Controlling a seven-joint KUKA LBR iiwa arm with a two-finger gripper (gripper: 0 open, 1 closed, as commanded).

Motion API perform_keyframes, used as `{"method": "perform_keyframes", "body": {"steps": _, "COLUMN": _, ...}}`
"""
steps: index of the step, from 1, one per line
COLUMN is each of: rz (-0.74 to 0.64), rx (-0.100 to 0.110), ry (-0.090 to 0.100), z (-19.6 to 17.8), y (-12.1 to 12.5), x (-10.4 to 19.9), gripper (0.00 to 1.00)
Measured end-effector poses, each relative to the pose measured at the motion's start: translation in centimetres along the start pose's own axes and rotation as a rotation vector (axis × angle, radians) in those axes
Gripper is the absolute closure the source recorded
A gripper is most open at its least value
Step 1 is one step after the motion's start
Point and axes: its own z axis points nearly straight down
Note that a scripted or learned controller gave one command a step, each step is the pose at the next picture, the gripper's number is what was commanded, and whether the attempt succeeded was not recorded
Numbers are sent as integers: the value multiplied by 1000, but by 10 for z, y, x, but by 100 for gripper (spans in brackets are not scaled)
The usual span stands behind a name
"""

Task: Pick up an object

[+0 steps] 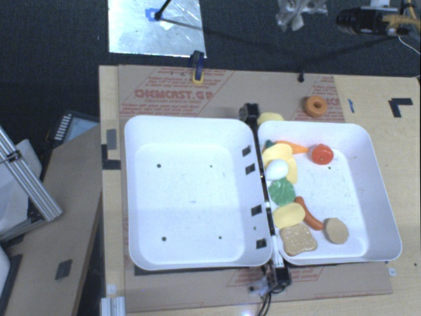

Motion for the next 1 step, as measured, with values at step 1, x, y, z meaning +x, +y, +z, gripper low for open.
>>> {"method": "perform_keyframes", "body": {"steps": 1, "rz": 0, "rx": -1, "ry": 0, "z": 0, "y": 0, "x": 16, "gripper": 100}}
